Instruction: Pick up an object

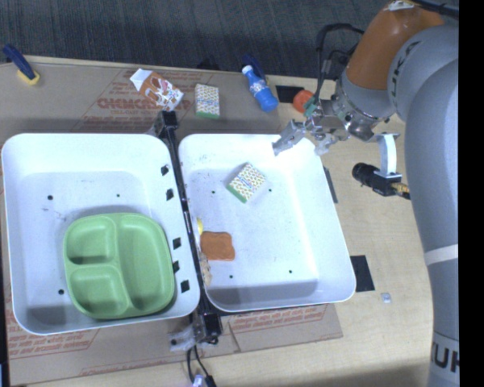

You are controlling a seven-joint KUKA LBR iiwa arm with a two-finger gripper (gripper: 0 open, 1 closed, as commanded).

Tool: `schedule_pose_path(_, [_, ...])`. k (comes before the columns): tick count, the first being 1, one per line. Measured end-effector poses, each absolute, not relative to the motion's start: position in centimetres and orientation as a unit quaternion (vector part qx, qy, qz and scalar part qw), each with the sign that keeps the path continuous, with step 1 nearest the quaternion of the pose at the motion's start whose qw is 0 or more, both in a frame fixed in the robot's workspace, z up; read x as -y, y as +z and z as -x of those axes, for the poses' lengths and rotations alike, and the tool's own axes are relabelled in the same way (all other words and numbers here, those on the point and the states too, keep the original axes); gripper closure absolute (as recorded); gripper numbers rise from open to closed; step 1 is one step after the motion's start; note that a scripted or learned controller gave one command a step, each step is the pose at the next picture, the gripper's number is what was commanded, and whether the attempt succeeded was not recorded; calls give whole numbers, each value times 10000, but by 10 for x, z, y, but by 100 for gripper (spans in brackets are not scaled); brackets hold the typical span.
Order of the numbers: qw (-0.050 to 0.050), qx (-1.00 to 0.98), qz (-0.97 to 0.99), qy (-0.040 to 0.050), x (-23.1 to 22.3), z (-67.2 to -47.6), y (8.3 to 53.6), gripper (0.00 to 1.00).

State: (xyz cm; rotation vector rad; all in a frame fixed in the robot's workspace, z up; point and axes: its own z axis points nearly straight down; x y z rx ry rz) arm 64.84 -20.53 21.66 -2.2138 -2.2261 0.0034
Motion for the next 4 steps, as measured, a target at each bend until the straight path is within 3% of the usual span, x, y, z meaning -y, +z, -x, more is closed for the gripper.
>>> schedule_pose_path(1, [34,7090,7052,21,158,-592,99,0])
schedule_pose_path(2, [6,7087,7055,4,211,-646,92,0])
schedule_pose_path(3, [12,7105,7037,6,210,-647,102,100])
schedule_pose_path(4, [7,7092,7050,-8,123,-657,170,100])
